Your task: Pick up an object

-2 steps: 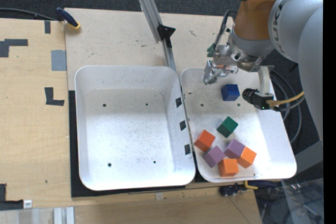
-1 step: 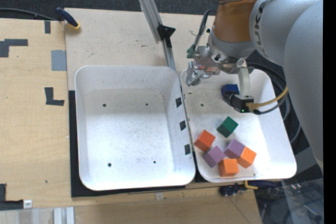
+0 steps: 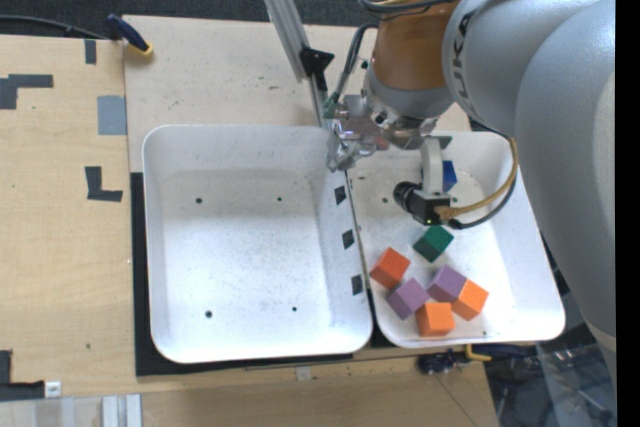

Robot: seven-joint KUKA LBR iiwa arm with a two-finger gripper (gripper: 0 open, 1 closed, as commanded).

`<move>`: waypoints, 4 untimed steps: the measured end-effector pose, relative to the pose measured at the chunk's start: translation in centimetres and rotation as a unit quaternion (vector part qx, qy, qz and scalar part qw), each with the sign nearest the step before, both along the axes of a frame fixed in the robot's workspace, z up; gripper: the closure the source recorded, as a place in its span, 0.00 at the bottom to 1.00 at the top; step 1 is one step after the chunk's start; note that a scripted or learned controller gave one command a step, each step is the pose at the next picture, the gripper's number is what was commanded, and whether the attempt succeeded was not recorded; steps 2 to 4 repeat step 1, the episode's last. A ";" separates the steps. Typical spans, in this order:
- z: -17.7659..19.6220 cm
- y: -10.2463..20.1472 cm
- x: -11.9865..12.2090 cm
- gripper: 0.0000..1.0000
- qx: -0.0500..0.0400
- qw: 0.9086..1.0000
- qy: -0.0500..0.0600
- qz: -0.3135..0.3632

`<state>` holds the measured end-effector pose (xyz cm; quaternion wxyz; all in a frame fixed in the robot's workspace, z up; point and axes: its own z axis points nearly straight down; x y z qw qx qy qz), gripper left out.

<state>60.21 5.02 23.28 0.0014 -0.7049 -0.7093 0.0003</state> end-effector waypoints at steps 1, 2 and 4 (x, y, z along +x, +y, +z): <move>0.4 4.3 -2.9 1.00 0.000 1.000 0.000 0.000; 0.4 4.3 -2.9 1.00 0.000 1.000 0.000 0.000; 0.4 4.3 -2.9 1.00 0.000 1.000 0.000 0.000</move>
